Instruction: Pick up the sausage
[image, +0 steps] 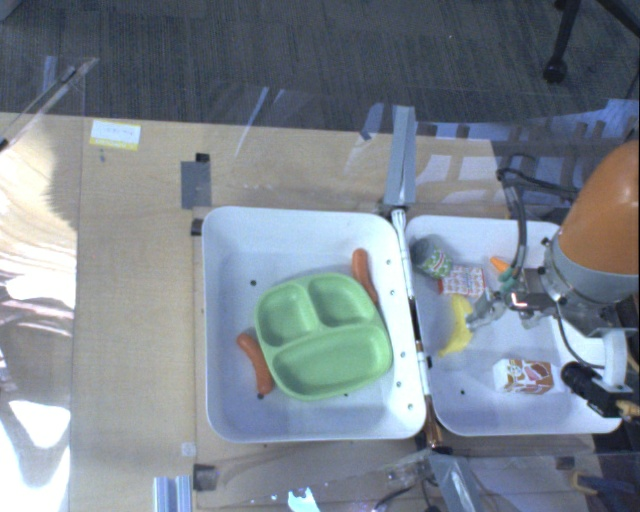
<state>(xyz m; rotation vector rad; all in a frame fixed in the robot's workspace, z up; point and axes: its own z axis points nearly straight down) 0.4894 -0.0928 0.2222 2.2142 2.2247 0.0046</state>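
- Reaching in from the right, the arm (600, 240) hangs over the right bin (470, 415), its orange band bulking large above the wrist.
- The gripper (487, 310) sits low over that bin's middle, pointing left, its fingers a little apart with nothing between them.
- A banana (457, 328) lies just left of the fingertips, close to touching them, running up and down the bin floor.
- Up and to the left of the gripper sits a grey-green can (432, 257), with a red-and-white packet (463, 281) between it and the fingers.
- A small carton (524, 376) with a brown print lies below and to the right of the gripper, near the bin's front wall.
- A bit of orange (499, 265) shows just above the gripper; what it is cannot be told.
- Well to the gripper's left, past the divider, the left bin (225, 300) holds a green tray (322, 336) with three compartments.
- One sausage (364, 274) lies against the tray's upper right edge, the nearer of the two to the gripper.
- A second sausage (256, 361) lies against the tray's lower left edge, farthest from the gripper, partly tucked under the rim.
- Both sausages rest on the bin floor, well apart from the gripper.
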